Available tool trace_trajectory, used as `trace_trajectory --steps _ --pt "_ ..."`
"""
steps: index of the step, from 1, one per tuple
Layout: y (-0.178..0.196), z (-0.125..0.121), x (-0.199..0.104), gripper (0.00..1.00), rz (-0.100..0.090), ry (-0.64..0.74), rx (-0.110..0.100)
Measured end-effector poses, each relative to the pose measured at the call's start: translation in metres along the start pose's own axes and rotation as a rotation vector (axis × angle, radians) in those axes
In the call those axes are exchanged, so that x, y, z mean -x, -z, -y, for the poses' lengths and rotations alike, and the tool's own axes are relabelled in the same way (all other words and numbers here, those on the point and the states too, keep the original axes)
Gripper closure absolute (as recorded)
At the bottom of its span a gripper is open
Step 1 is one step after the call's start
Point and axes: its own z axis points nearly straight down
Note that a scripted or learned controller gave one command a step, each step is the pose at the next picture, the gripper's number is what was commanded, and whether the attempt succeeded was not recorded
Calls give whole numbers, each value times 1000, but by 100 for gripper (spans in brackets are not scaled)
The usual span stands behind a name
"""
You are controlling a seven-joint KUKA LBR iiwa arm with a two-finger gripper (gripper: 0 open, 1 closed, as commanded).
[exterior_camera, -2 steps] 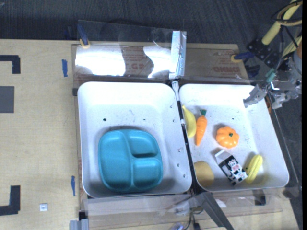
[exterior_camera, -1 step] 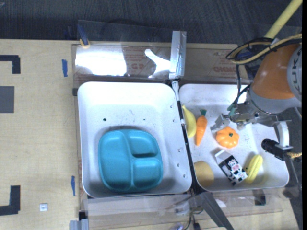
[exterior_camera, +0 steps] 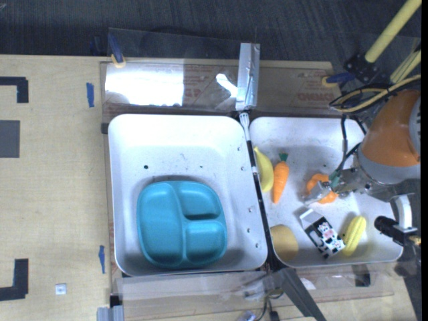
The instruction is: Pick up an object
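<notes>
In the right bin (exterior_camera: 374, 256), close to its right wall, a small orange toy piece (exterior_camera: 315, 183) lies on the white floor. It looks like smooth plastic, with a lumpy shape too small to make out. The pincer (exterior_camera: 339, 184) sits just beside it on the right, touching or nearly touching. Whether the pincer is wide, narrow or holding the piece cannot be told, since the dark metal parts blur together there. Above the pincer rises the grey arm (exterior_camera: 384, 169) with its glossy orange band (exterior_camera: 396, 138).

Left of the orange piece, a plastic carrot (exterior_camera: 280, 180) with a green tip lies lengthwise, just beside a curved yellow banana (exterior_camera: 265, 169) that rests against the bin's left wall. Toward the near wall lie a rounded tan piece like a potato (exterior_camera: 284, 240), a small black-and-white box (exterior_camera: 322, 234) whose printing is too small to read, and a second yellow banana-like piece (exterior_camera: 354, 235) just beside the box.

The left bin (exterior_camera: 134, 136) holds a teal plastic plate (exterior_camera: 180, 221) with rounded corners, divided into three compartments. Dark specks mark the bin's floor.

Behind both bins stands brown cardboard (exterior_camera: 301, 85) with reddish print too faint to read, partly covered by clear sheeting (exterior_camera: 154, 79). The pale wood-toned worktop (exterior_camera: 47, 199) carries black corner marks and bits of blue tape.
</notes>
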Motion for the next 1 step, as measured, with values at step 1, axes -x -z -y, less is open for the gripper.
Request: trace_trajectory --steps 1 --pt "9 0 0 100 0 -3 0"
